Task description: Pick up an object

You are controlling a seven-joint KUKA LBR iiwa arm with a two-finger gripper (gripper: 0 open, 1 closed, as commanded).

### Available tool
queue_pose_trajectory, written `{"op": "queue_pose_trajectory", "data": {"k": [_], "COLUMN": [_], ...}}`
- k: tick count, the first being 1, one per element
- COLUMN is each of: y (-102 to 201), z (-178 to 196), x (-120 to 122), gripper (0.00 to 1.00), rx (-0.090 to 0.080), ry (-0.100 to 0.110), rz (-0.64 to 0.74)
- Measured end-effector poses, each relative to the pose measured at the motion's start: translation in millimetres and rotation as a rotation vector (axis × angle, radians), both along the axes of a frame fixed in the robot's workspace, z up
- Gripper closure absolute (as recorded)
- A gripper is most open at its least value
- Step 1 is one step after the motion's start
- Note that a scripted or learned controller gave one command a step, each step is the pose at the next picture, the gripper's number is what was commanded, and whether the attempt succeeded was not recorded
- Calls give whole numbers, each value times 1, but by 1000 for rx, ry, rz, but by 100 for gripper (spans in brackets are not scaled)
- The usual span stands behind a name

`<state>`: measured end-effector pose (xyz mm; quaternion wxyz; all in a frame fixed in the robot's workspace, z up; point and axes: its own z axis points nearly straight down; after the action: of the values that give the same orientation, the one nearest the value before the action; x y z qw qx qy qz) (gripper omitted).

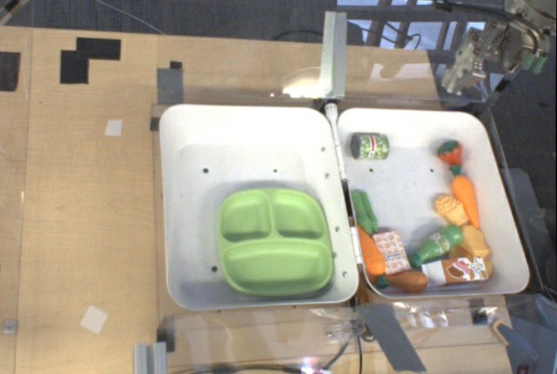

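Note:
My gripper (464, 72) hangs beyond the far right corner of the right bin (409, 176), above the bench and outside the bin. Nothing shows between its fingers. In the right bin lie a small green can (370, 146) at the far left, a strawberry-like piece (450, 153), an orange carrot (466, 198), a tan pastry (449, 209), a green bottle (439, 243), a sausage (402, 281), a second carrot (370, 252), a green pickle (363, 211) and small printed packets (389, 249).
The left bin (200, 146) holds a green divided plate (274, 240) in its near right part. A metal post (334, 59) stands upright behind the seam between the bins. Metal framing and cables sit behind the right bin near the arm.

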<state>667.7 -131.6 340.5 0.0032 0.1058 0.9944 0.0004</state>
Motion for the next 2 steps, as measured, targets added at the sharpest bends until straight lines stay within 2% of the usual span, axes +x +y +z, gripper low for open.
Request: {"op": "queue_pose_trajectory", "data": {"k": [1, 2], "y": [1, -56], "z": [9, -2], "x": [3, -3], "gripper": [100, 100], "rx": [0, -2], "ry": [-5, 1], "rz": [3, 58]}}
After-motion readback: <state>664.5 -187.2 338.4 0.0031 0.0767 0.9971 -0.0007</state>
